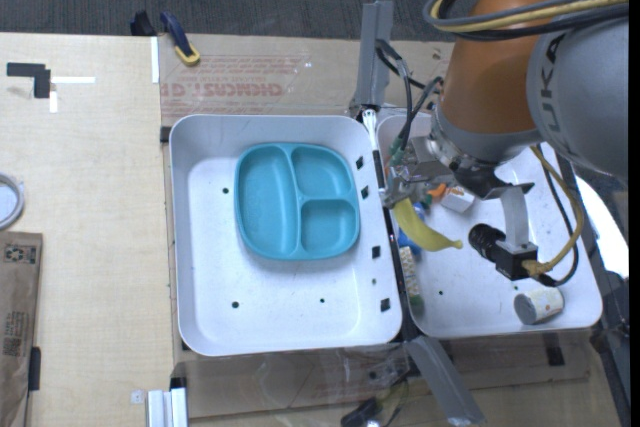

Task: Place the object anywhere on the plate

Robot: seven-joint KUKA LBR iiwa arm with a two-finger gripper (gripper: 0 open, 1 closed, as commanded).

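A light blue divided plate (297, 200) lies in the left white bin (200, 315), its three compartments bare. My gripper (402, 183) hangs below the orange wrist, low over the left side of the right bin (470, 315), close to the wall between the bins. Just beneath and in front of it lies a yellow toy banana (426, 234), with a small blue item (408, 238) beside it. The arm hides what is directly under the gripper.
A white cup (538, 306) lies on its side at the right bin's front right. Small white and orange pieces (452, 199) sit under the wrist. A black fitting with cables (503, 251) hangs off the arm. A yellow-blue clamp (180, 41) rests on the bench behind the bins.
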